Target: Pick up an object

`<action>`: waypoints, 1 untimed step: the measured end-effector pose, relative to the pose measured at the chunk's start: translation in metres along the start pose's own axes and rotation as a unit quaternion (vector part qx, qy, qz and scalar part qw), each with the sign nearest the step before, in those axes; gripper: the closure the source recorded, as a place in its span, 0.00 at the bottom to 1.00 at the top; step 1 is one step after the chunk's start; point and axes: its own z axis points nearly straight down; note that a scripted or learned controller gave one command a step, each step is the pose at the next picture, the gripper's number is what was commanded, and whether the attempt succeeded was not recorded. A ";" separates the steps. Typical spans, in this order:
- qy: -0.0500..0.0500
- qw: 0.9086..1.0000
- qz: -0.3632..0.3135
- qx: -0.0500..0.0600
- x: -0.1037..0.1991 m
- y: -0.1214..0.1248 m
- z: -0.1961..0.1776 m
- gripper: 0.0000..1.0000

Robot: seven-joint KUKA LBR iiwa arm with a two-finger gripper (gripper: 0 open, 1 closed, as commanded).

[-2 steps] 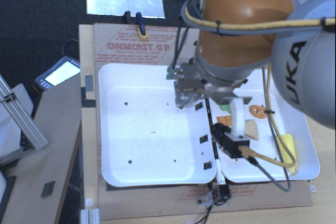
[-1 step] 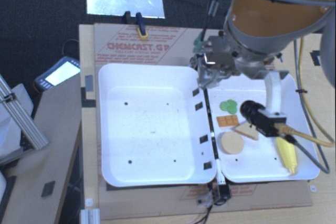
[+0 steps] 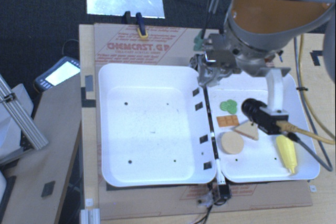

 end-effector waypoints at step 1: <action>0.001 1.000 0.000 -0.001 0.047 0.000 -0.058 1.00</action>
